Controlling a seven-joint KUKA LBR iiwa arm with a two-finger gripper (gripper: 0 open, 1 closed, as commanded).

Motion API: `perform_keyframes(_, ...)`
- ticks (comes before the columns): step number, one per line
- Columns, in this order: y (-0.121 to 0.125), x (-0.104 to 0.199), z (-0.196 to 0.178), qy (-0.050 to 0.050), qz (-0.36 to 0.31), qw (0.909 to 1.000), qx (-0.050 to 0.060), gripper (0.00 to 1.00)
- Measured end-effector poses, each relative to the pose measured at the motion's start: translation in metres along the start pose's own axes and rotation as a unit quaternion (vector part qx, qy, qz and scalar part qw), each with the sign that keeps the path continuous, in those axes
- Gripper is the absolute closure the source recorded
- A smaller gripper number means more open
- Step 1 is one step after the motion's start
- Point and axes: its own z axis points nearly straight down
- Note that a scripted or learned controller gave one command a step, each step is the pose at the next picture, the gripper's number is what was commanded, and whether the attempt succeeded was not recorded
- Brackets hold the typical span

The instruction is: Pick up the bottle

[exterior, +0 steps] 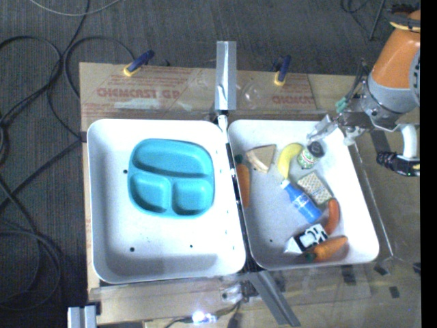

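- The arm (399,60) reaches in at 3 o'clock, and its pincer (326,130) hangs over the right bin's (365,210) far rim, near 1 o'clock of that bin.
- I cannot tell whether the pincer is apart or together; the metal there is small and blurred.
- The likeliest bottle (300,201) is blue with a white cap, lying on its side near the middle of the right bin, its cap toward 11 o'clock.
- A small clear jar (308,157) with a dark top stands just below the pincer, at 7 o'clock of it, beside a yellow fruit (289,154).
- Nothing shows between the pincer's tips, so I judge the bottle not yet taken.
- Risk: the pincer is nearer the jar than the blue bottle, so a straight descent may grab the jar or the fruit instead.
- Risk: the bottle lies in a crowd, with a speckled sponge (315,186) touching it at 2 o'clock and a black and white pack (311,238) at its 5 o'clock end; a tip may land on one of these and stop the close.
- Risk: a round bottle on its side can roll or squirt away if the pincer closes along its length and not across it.
- Carrots (330,247) lie at 5 o'clock of the bin and one (242,180) along its 9 o'clock wall; a nudged bottle could wedge against them.
- The left bin (109,203) holds a blue tray (173,176), well apart from all this.
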Motion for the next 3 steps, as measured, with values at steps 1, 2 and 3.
perform_keyframes(1, -0.055, 0.022, 0.113, -0.002, 0.123, 0.9924, -0.004, 0.00)
perform_keyframes(2, -0.108, 0.044, 0.112, -0.001, 0.102, 0.9948, -0.004, 0.00)
perform_keyframes(3, -0.107, 0.044, 0.103, 0.000, 0.101, 0.9949, -0.005, 1.00)
